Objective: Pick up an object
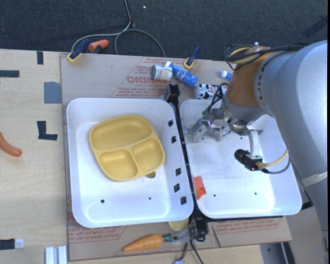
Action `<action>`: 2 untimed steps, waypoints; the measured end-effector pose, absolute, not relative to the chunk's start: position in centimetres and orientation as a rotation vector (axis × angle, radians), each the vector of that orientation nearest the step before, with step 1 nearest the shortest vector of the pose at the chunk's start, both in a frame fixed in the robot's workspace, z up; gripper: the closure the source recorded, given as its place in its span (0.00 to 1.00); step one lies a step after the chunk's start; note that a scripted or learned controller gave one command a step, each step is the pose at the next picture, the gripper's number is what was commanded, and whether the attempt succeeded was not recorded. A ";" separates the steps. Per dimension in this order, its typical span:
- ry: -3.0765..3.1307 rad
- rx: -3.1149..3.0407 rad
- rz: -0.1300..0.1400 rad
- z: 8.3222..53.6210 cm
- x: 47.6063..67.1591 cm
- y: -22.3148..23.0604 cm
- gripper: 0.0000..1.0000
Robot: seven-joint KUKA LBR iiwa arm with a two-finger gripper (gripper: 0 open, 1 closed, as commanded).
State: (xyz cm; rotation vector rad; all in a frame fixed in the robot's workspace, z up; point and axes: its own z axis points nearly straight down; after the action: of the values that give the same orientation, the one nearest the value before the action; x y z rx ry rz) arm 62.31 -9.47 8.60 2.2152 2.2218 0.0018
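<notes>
- Nearest the camera: toy carrot [144, 242] on the table's near edge, outside both bins.
- Left bin [82, 202] holds the only clear pick candidate: yellow divided plate [127, 146], lying flat, mid-bin, slightly toward the far side.
- Plate looks like rigid moulded plastic: light, stiff, smooth, likely slippery. Not fragile by the look of it.
- Best hold, in my judgement: pinch the raised outer rim or a divider ridge; the flat compartment floors give two fingers nothing to bite.
- Gripper [209, 130] sits low at the far-left part of the right bin [275, 205], well apart from the plate. Can't tell how its fingers stand; nothing visible in them.
- Small orange piece [198, 187] lies at the right bin's left wall; can't identify it.
</notes>
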 end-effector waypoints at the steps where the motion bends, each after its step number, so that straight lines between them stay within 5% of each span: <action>1: 2.222 2.216 0.003 8.5 67.1 -11.7 0.00; 2: 2.222 2.214 0.000 9.6 66.9 -11.7 1.00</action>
State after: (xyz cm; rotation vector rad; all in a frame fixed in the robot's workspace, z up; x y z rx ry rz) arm 66.94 -11.67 9.60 2.2140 2.2224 -0.0001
